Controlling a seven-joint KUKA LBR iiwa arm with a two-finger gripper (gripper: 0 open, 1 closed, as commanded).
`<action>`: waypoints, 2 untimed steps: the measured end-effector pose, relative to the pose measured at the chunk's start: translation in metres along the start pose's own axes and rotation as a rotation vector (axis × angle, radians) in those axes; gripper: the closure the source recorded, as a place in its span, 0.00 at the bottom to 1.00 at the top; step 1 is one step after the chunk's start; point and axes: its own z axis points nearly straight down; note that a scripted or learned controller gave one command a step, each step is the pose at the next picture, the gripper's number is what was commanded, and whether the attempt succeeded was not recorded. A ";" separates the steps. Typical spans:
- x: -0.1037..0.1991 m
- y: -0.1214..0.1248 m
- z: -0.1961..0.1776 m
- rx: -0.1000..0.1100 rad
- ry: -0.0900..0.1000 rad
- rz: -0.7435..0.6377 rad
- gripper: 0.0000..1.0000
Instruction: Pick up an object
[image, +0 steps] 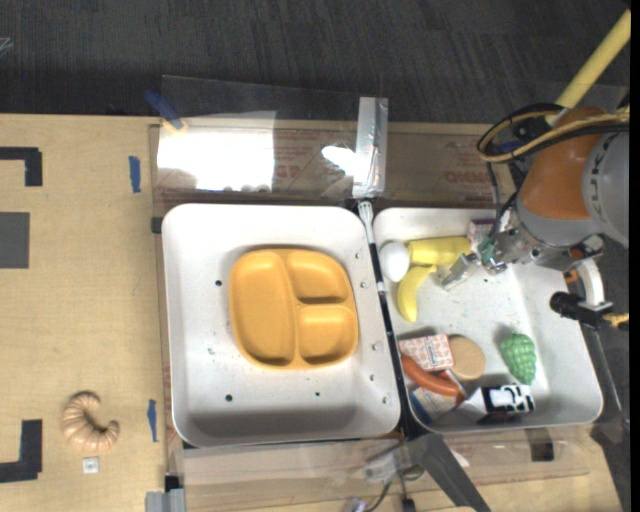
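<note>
Jaws (462, 268) seemingly touch smooth curved banana (411, 292).

The arm (590, 185) is cut off at the right edge, its jaws too small to read.

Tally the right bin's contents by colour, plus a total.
Yellow: 2, banana and yellow block
White: 1, egg
Green: 1, knobbly piece
Red/orange: 2, sausage and patterned packet
Tan: 1, round disc
Black-and-white: 1, small container
Total: 8
</note>
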 end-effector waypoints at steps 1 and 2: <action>0.000 0.000 0.000 0.000 0.000 0.000 0.00; 0.000 0.000 0.000 0.000 0.000 0.000 0.00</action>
